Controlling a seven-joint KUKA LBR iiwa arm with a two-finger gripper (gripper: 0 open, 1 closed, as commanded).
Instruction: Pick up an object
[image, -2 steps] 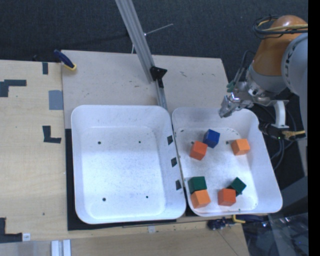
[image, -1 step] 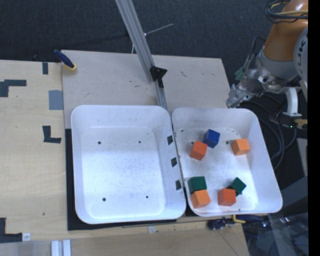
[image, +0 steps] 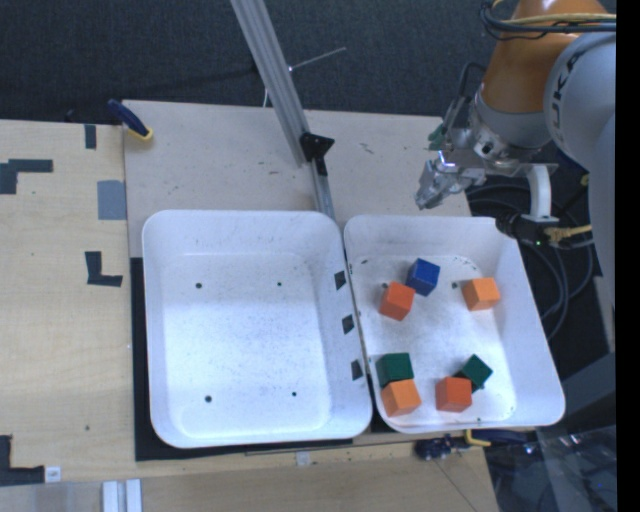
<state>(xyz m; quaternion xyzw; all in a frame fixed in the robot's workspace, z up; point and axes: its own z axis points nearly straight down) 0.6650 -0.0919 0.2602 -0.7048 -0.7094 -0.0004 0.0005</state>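
The right bin (image: 520, 290) holds several small cubes. A blue cube (image: 424, 275) lies near its far side, with an orange cube (image: 397, 300) beside it on the left and another orange cube (image: 481, 292) to the right. Toward the front sit a dark green cube (image: 395, 367) touching an orange cube (image: 401, 396), then a red-orange cube (image: 453, 393) next to a second dark green cube (image: 475, 371). My gripper (image: 434, 192) hangs above the bench just beyond the far rim of the right bin, away from all the cubes, with nothing in it.
The left bin (image: 160, 300) stands beside the right one. A slanted metal post (image: 285, 90) with a black clamp rises behind the bins' shared edge. A blue and yellow tool (image: 130, 120) lies at the back left of the bench. Cables run at the right.
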